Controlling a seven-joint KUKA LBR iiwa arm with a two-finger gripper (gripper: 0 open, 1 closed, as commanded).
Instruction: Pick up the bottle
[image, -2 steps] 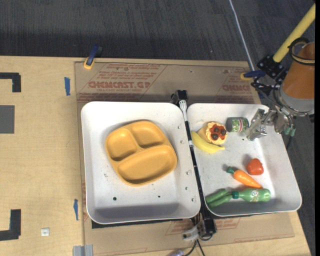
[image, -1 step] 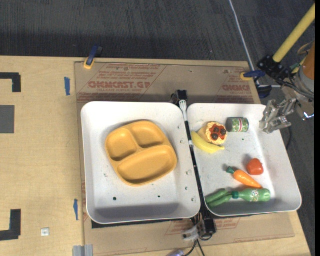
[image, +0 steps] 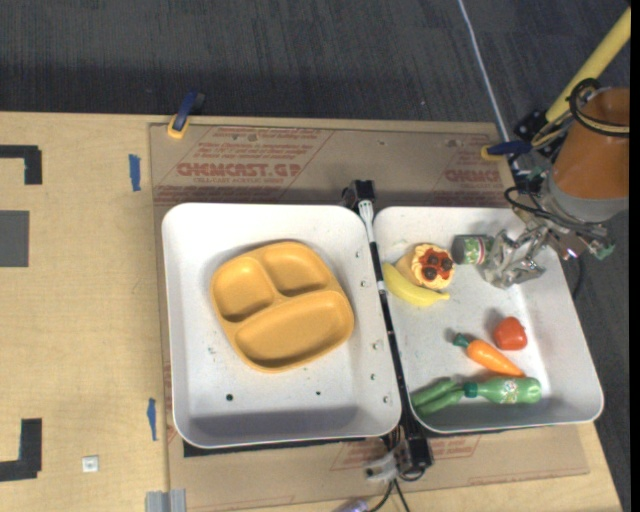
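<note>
Right now the pincer (image: 515, 262) is hovering low in the far part of the right bin (image: 575, 330), its metal fingers seeming to be spread a little with nothing between them, though glare is making that hard to read. Taking the pincer as the landmark, a small grey can (image: 468, 248) is lying just beside it toward the left bin (image: 185, 330), and a little tart (image: 433, 264) and a banana (image: 412, 288) are sitting beyond the can.

The bottle (image: 478, 391), green with a lighter label, is lying on its side well apart from the pincer, toward the near wall of the same bin. Its long axis is running roughly across the bin, side to side, slightly tilted, with the darker green end pointing toward the left bin. A carrot (image: 488, 354) and a red tomato-like piece (image: 510, 333) are lying between the pincer and the bottle.

Judging from this, the arm is needing to travel toward the near wall, passing over the carrot, and to turn its fingers so that they are closing across the bottle's narrow width.

The yellow divided plate (image: 283, 303) in the left bin is playing no part.
</note>
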